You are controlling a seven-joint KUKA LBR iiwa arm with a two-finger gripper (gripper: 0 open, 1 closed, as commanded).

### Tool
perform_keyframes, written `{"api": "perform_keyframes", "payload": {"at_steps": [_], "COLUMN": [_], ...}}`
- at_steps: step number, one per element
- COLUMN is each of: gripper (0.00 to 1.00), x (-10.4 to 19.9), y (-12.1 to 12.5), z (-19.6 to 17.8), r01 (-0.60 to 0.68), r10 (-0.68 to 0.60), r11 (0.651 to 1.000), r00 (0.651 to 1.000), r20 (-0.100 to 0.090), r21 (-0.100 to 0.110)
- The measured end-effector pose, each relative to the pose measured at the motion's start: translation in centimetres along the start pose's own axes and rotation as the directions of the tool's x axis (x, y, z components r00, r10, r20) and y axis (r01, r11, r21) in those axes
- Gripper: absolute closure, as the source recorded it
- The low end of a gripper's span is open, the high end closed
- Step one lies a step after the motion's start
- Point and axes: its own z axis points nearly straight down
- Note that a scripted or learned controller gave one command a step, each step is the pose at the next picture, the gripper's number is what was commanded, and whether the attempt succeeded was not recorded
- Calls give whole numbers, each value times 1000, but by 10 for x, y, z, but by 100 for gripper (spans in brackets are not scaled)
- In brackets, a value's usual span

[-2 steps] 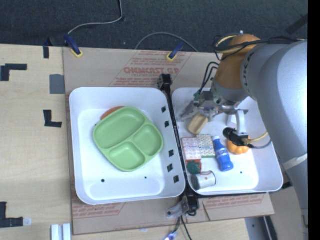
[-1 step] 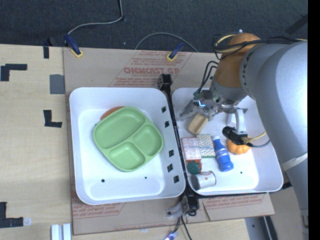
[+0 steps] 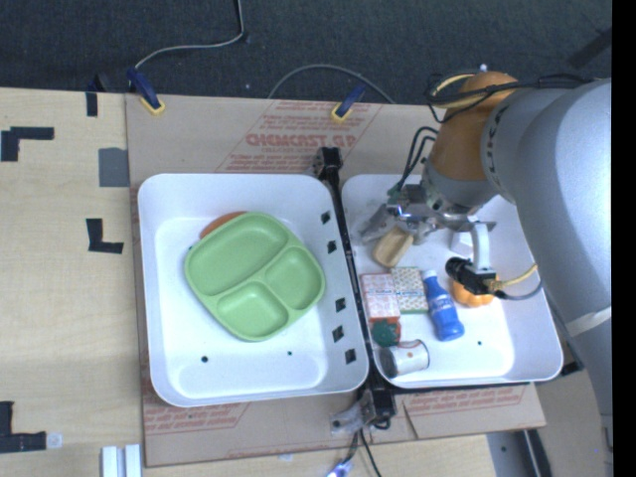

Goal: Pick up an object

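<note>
Camera view, nearest edge first: a small silver metal cup (image 3: 405, 356) lies on its side at the front of the right white bin (image 3: 517, 368), close to the divider between the bins. Just behind it is a flat patterned card packet in red, green and white (image 3: 391, 292). A blue plastic bottle with a white cap (image 3: 442, 309) lies just beside the packet, on its right.

Further back in the same bin is a tan wooden block (image 3: 393, 247), tilted. The gripper (image 3: 399, 219) is directly above and behind it, very close. Whether the claw is wide, narrow or closed on the block cannot be told at this angle.

The left white bin (image 3: 159, 266) holds a pale green three-compartment plastic plate (image 3: 254, 274). An orange round thing (image 3: 223, 222) peeks out from under its far edge.

The grey arm (image 3: 571, 187) with its orange band (image 3: 467, 142) comes in from the right. Both bins rest on a brown cardboard sheet (image 3: 288, 137), which has two yellow-and-blue clamps (image 3: 149, 97) at its far edge.
</note>
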Motion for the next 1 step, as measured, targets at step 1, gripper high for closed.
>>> {"api": "perform_keyframes", "payload": {"at_steps": [1], "gripper": [100], "x": [0], "y": [0], "z": [-8], "r01": [1], "r10": [-1], "r11": [1000], "r00": [1000], "r20": [0], "r21": [2]}}
